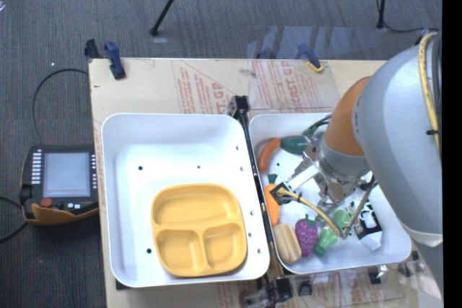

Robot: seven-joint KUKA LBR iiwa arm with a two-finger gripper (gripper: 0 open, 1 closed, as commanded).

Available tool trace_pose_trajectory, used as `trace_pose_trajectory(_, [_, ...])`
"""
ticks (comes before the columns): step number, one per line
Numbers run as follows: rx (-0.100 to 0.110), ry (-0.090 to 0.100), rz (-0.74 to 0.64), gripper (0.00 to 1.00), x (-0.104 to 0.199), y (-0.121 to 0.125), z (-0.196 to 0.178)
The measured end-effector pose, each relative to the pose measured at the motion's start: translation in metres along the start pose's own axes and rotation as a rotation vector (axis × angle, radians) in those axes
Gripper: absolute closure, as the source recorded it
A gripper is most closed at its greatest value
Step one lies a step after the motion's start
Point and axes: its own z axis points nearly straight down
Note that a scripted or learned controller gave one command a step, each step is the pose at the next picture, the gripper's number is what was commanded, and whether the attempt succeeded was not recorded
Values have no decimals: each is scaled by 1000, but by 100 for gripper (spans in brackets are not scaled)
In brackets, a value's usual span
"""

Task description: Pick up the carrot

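The carrot (267, 152) is an orange, tapered toy with a dark green top (294, 144). It lies aslant in the right bin (393, 245), near its left wall and toward the back. The gripper (333, 192) hangs over the bin's middle, just right of the carrot; whether it is parted or closed I cannot tell. Grapes (306, 234) and a bread roll (288, 243) lie at the front. A yellow tray (200, 229) sits in the left bin (144, 148).
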Motion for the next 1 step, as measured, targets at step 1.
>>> trace_pose_trajectory(1, [-6,5,101,0,21,86,-4])
